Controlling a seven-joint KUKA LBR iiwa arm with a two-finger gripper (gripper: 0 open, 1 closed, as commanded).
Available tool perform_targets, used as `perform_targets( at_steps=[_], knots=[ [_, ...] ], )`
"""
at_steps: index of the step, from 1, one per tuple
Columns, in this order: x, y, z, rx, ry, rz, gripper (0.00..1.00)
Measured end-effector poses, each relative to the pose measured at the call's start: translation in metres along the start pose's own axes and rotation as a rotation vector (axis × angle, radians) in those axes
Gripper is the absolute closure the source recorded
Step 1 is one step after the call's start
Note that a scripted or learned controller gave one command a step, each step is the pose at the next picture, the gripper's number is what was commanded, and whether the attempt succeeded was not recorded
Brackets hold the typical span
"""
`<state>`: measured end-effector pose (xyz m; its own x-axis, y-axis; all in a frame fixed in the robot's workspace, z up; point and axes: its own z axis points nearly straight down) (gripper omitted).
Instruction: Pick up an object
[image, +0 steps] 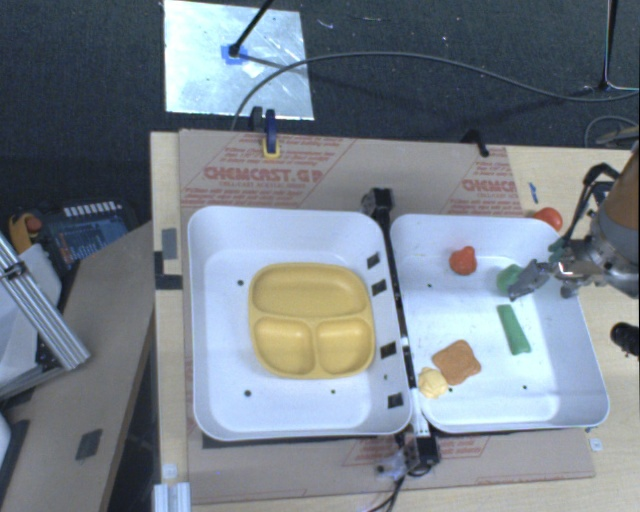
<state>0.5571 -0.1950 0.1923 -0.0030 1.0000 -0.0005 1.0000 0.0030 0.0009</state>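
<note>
Closest to us, at the near edge of the right bin (570, 420), we see a small pale yellow piece (432, 382) lying against the bin's left wall, and touching it on its right, a flat orange-brown piece (458, 361) that looks like toy toast. Further in, a green stick-shaped object (515, 329) lies on the bin floor, running roughly from far to near. Toward the far side of the same bin sits a small orange-red rounded object (463, 261), well apart from the others. A lighter green object (510, 277) lies just beside the gripper's tip.

We see the gripper (528, 280) reaching in from the right over the right bin's far-right part, its dark tip low near that lighter green object and above the green stick. From this slant we cannot tell whether its fingers are apart or together, nor whether anything sits between them. Behind it, the grey arm (615, 235) crosses the bin's right rim, and a red rounded thing (547, 217) lies on the bench just beyond the bin's far-right corner.

In the left bin (215, 300) we find a yellow three-compartment tray (308, 318), resting flat near the middle. Both bins stand side by side on a brown cardboard sheet (330, 165) with red print.
</note>
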Motion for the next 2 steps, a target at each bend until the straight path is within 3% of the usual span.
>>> perform_targets(
  at_steps=[2],
  knots=[
    [-0.003,0.001,0.108,0.004,0.001,0.002,0.00]
  ],
)
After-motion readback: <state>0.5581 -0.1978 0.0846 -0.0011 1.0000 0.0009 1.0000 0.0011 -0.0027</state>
